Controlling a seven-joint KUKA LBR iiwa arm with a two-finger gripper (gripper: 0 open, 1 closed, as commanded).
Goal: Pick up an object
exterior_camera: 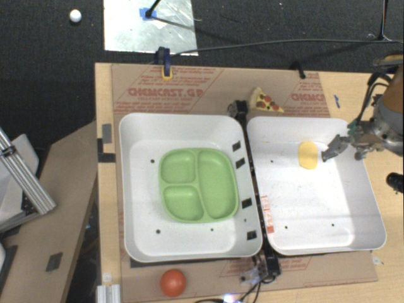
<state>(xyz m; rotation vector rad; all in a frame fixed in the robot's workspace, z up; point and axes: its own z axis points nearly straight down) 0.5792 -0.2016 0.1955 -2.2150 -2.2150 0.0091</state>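
**Closing in on the yellow lump in the right bin**

Largest first: brown cardboard-covered surface (208, 84) carrying two shallow white plastic bins side by side. Left bin (136, 137) holding a pale green three-compartment plastic tray (197, 185). Right bin (353, 232) holding just one thing, a small rounded yellow object (307, 154) lying flat on the floor of the bin, in its upper half, left of centre.

Grey arm reaching in from the right, with the hand (331, 151) low over the right bin, dark fingertip pointing left and seemingly just beside the yellow object's right edge, perhaps touching. Nothing visibly between the fingers. Open or closed: cannot tell from this angle.

To do the step well: shift left until centred over the yellow object rather than beside it, spread the fingers either side, come straight down to the bin floor, close gently, then lift vertically. Probable risk: nudging the small object sideways instead of straddling it.

Outside the bins: an orange-red ball (173, 282) at the near edge, a pizza-slice toy (266, 101) at the far edge.
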